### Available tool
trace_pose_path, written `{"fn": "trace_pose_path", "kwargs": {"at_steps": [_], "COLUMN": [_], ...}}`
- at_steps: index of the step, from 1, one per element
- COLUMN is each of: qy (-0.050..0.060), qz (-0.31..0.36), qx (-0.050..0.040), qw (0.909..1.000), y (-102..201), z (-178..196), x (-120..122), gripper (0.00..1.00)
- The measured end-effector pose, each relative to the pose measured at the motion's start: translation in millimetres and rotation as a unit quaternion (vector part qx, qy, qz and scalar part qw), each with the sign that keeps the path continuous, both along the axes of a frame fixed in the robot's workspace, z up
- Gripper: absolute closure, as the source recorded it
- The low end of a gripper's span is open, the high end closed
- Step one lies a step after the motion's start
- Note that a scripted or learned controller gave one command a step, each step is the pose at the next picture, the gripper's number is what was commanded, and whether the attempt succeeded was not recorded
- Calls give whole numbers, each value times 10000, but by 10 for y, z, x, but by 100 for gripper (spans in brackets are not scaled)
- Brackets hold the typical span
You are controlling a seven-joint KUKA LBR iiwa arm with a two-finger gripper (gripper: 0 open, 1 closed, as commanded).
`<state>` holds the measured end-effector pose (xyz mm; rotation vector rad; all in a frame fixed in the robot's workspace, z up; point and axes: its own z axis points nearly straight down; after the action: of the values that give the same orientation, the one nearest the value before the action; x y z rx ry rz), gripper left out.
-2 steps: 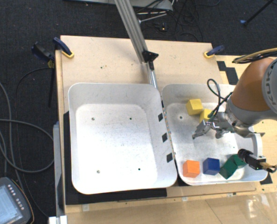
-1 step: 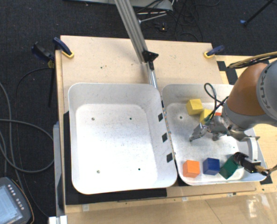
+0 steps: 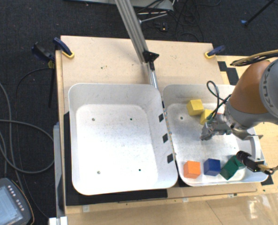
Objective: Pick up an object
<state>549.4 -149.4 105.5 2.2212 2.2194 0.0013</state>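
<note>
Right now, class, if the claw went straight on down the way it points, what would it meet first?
Most likely the bare floor of the right-hand shallow white bin. The claw points down beside a yellow block, which sits close by its upper side, but depth is unclear from this slanted view.

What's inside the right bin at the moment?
The right bin holds a yellow block, an orange block, a blue block and a green block. The hand sits low there, covering part of a second yellowish piece and the floor beneath.
</note>
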Motion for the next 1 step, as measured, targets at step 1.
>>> {"fn": "trace_pose_path", "kwargs": {"at_steps": [1], "qy": [-29], "qz": [18], "qx": [-7], "qw": [10000], "y": [33], "z": [628], "x": [50], "gripper": [100]}}
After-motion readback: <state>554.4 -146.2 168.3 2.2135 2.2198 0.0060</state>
